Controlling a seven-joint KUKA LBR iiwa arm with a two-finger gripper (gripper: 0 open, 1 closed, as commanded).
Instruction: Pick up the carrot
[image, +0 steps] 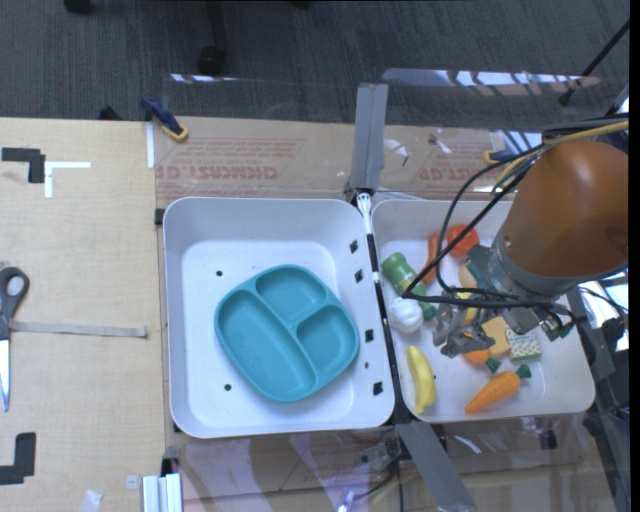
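The carrot (493, 392), orange with a small green top, lies near the front edge of the right bin (570, 395), pointing left. My gripper (455, 335) hangs low over the middle of that bin, up and to the left of the carrot and apart from it. The grey arm with its orange band (570, 210) hides the back right part of the bin.
In the right bin lie a yellow banana (421, 378), a white item (405, 315), a green item (398, 270), a red-orange item (458, 240) and a speckled block (524, 346). The left bin (190, 330) holds a teal divided plate (287, 333). Cables run across the arm.
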